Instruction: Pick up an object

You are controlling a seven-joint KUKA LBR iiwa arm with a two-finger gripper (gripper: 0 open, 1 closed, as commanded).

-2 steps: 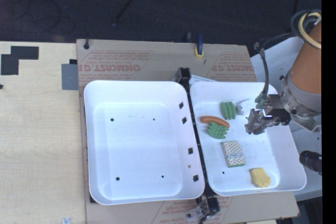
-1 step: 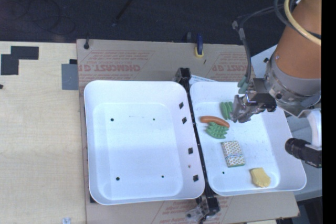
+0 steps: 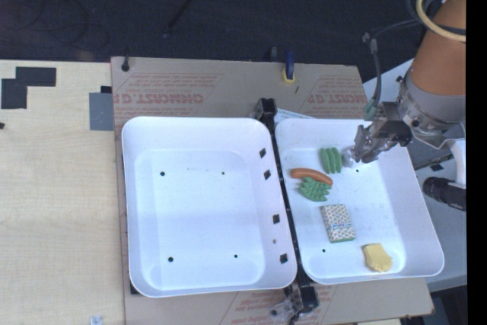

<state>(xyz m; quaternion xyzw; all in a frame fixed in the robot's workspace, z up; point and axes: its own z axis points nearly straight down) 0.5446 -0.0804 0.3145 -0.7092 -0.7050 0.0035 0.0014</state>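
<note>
Camera view, from large to small: the left shallow white plastic bin (image 3: 144, 164) lies beside the right shallow white plastic bin (image 3: 403, 202), which holds every object, and the grey arm's two-finger gripper (image 3: 364, 150) hangs low near its far edge. Nothing is lifted yet, so the pick seems barely begun. A patterned box (image 3: 338, 223), yellow chunk (image 3: 377, 257), orange sausage (image 3: 311, 175), leafy green piece (image 3: 315, 191) and green pods (image 3: 331, 160) rest on the floor, the pods just beside the gripper, whose state I cannot tell.

Arm (image 3: 441, 49) – orange band, grey wrist, yellow-ringed cable loop up top; metal gripper (image 3: 364, 151).
</note>
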